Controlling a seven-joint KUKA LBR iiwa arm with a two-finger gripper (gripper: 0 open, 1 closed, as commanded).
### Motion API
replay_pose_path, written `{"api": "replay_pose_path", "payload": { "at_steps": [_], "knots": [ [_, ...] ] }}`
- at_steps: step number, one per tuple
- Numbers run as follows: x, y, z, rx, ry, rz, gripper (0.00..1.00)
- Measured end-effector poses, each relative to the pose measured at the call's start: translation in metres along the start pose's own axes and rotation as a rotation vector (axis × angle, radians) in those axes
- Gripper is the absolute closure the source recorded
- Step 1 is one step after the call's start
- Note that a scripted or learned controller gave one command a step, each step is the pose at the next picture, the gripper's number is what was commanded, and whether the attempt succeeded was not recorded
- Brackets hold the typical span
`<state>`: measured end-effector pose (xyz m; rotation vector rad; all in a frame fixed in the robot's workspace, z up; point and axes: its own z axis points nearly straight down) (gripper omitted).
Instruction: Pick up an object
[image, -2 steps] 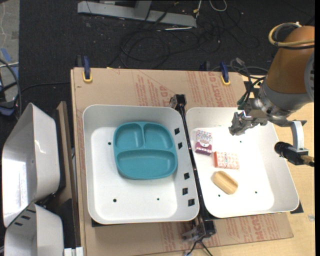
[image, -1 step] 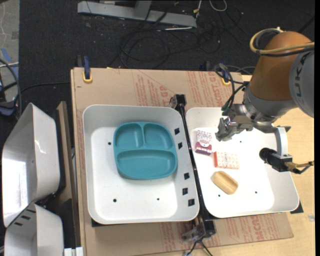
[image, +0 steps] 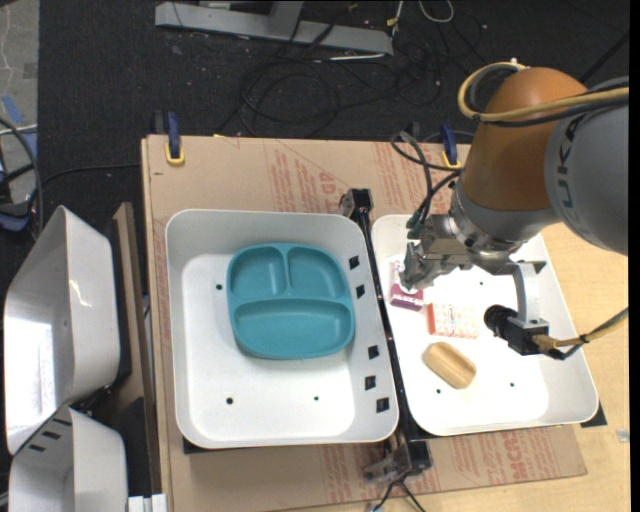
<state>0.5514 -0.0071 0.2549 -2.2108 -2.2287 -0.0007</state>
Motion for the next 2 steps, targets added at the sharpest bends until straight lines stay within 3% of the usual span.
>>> {"api": "replay_pose_path", "payload": {
  "at_steps": [2],
  "knots": [
    [0.097,-0.025,0.02,0.002,0.0,0.0,1.0]
  ]
}}
